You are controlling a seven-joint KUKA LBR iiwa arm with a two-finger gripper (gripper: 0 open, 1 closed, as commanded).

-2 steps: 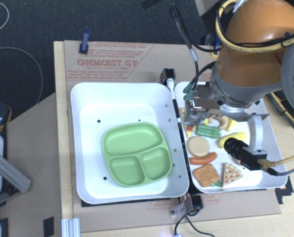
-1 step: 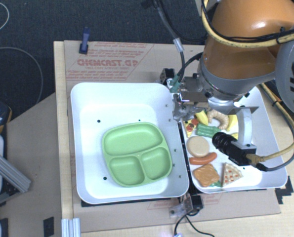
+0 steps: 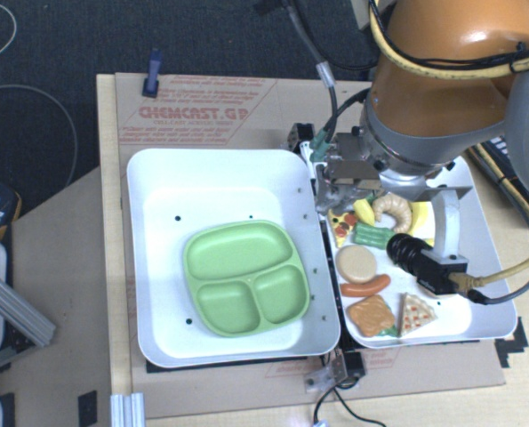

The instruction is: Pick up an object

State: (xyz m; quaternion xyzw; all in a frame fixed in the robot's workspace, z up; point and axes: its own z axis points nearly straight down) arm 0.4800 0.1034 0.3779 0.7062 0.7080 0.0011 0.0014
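I have the gripper low over the right bin's far end; whether it's open or clenched I cannot tell. The toy food crowds that bin's left wall: banana, cookie, sausage, pizza slice. My worry is a knock against the wall or a grab between pieces. The left bin, with its green tray, has more room.
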